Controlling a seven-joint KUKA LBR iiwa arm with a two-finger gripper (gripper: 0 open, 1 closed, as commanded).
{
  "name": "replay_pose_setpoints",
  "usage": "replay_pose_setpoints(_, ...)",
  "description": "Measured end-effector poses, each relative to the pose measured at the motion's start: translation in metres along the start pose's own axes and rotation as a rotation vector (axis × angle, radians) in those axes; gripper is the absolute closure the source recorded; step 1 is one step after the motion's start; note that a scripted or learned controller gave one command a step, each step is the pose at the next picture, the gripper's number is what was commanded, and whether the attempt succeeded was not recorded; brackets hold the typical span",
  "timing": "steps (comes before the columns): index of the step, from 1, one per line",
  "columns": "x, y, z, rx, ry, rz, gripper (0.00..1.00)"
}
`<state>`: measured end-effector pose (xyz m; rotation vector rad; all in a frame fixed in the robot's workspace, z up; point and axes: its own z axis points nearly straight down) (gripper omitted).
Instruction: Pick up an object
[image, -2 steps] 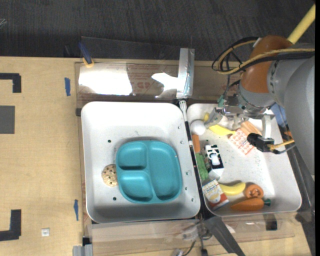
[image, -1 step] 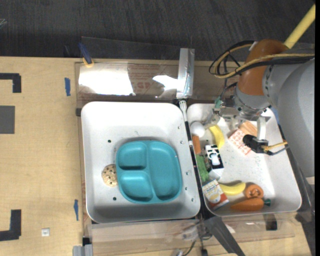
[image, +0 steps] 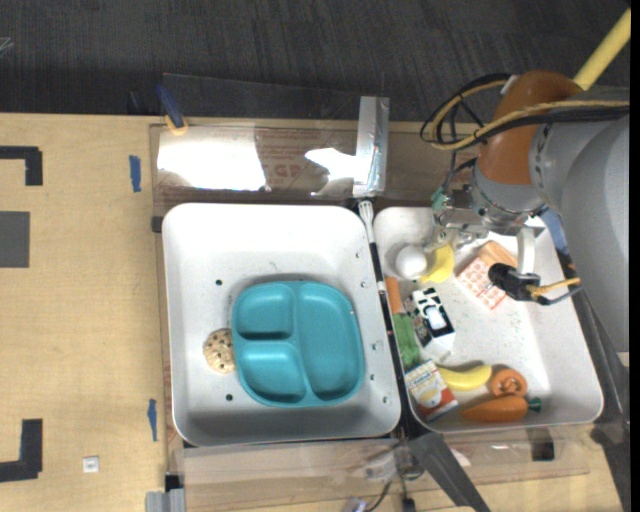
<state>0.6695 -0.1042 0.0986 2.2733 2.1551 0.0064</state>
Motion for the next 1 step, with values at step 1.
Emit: replay_pose_setpoints(1, 0.0747, -0.0029, -0.0929, -0.003, 0.006, -0.001, 1.00)
